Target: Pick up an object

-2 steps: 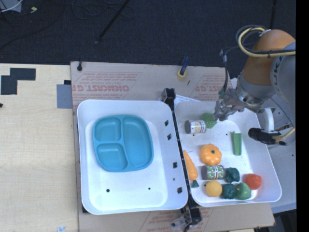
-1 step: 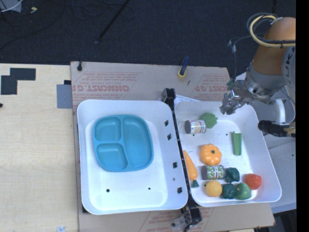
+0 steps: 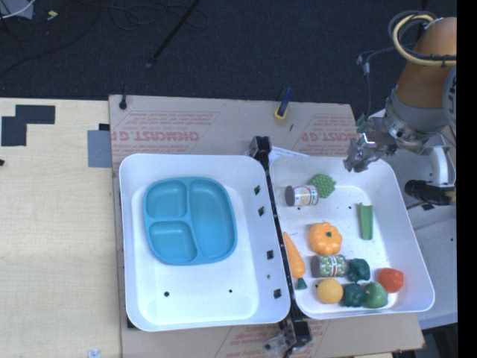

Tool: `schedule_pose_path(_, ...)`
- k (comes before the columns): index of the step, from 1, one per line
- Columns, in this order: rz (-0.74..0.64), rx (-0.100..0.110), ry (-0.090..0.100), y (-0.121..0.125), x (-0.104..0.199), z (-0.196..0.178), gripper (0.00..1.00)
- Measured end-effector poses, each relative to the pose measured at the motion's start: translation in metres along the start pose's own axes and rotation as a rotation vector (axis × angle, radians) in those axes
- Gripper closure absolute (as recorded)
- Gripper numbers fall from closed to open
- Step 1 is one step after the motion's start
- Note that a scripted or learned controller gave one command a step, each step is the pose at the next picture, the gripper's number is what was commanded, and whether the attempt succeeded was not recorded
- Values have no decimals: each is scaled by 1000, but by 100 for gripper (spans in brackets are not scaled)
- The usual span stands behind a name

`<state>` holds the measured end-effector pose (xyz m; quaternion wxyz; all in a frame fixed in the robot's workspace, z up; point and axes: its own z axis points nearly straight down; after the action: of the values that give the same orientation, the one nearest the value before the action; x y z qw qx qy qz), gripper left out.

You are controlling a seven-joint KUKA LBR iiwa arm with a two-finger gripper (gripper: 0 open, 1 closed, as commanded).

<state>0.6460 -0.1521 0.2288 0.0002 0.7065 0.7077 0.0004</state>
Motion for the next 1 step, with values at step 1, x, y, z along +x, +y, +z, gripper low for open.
schedule_pose_path(1, -1, 6, 2, -25, 56, -2, 100)
